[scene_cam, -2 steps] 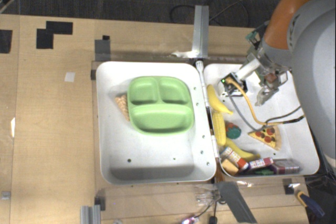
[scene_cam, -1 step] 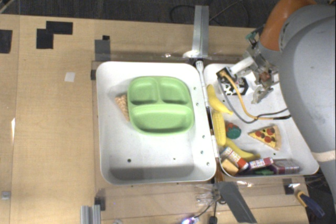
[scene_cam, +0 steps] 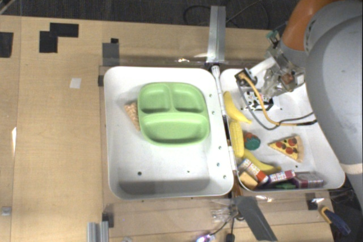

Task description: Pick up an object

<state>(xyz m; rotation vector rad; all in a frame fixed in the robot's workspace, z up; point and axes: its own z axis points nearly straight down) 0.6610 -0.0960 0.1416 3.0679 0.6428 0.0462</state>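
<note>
My gripper (scene_cam: pixel 267 89) hangs over the back part of the right bin (scene_cam: pixel 317 139), reaching in from the right. A yellow banana (scene_cam: pixel 233 109) lies just left of it along the bin's left wall, with a corn cob (scene_cam: pixel 237 137) below that. Further forward sit a small green round piece (scene_cam: pixel 252 143), a pizza slice (scene_cam: pixel 287 147), a second banana (scene_cam: pixel 260 164), a bread-like piece (scene_cam: pixel 248 179) and a dark bottle with a red label (scene_cam: pixel 286 179). Nothing shows between the gripper and these things.
The left bin (scene_cam: pixel 122 173) holds a green divided plate (scene_cam: pixel 172 113) with a tan grainy cracker (scene_cam: pixel 132 114) poking out from under its left edge. A metal divider rail (scene_cam: pixel 217 37) stands behind the two bins. The arm's grey bulk covers the right bin's right side.
</note>
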